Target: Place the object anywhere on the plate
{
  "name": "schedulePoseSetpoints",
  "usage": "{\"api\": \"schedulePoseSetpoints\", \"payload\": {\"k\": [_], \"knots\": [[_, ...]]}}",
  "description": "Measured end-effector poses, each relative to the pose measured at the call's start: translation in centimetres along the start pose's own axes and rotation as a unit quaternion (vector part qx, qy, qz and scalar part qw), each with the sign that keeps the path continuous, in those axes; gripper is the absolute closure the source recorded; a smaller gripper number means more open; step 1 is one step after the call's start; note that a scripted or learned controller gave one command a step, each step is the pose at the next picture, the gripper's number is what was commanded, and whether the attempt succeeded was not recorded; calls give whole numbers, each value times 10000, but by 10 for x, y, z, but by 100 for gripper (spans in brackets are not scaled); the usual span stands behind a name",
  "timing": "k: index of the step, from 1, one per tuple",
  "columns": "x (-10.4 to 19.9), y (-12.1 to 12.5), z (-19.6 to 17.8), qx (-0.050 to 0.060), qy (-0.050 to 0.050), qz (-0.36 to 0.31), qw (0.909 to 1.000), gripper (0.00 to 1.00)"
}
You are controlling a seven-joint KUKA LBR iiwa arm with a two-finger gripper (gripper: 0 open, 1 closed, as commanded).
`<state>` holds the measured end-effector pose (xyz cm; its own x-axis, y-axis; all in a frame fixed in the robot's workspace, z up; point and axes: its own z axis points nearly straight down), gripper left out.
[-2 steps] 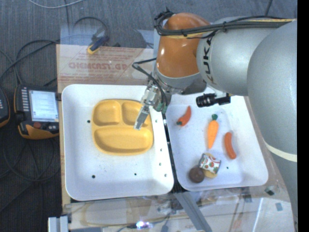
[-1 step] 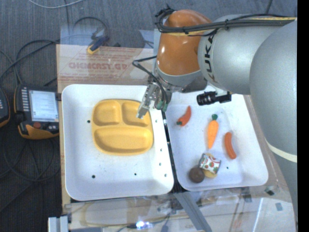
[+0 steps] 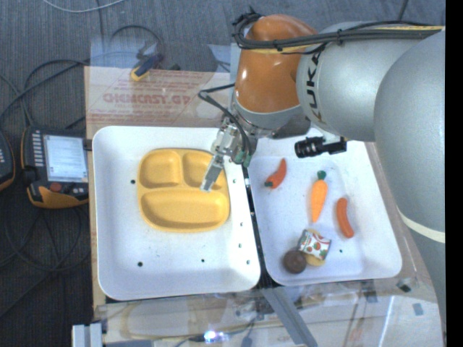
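A yellow divided plate (image 3: 170,208) lies in the left white bin (image 3: 123,266). My gripper (image 3: 212,178) hangs over the plate's right side, at the upper right compartment, close to the wall between the two bins. I see no object at its tip. In the right bin (image 3: 376,259) lie a red chili pepper (image 3: 275,173), an orange carrot (image 3: 317,198), a red sausage (image 3: 344,217), a patterned white item (image 3: 315,245) and a brown round piece (image 3: 294,261).
The arm's orange and grey wrist (image 3: 275,63) covers the back of both bins. A cardboard sheet (image 3: 145,100) lies behind the left bin. A handheld pendant (image 3: 58,161) rests on the floor to the left.
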<state>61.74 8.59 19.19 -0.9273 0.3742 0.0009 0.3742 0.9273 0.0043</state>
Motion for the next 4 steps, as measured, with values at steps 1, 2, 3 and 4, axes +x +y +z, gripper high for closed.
{"api": "schedulePoseSetpoints", "payload": {"k": [1, 2, 3, 4], "knots": [[0, 1, -9, -11, -1, -3, 10000, 100], [0, 1, -9, -11, 1, -3, 10000, 0], [0, 3, -18, -22, -2, -5, 10000, 100], [0, 3, -17, -22, -1, -6, 10000, 0]]}}
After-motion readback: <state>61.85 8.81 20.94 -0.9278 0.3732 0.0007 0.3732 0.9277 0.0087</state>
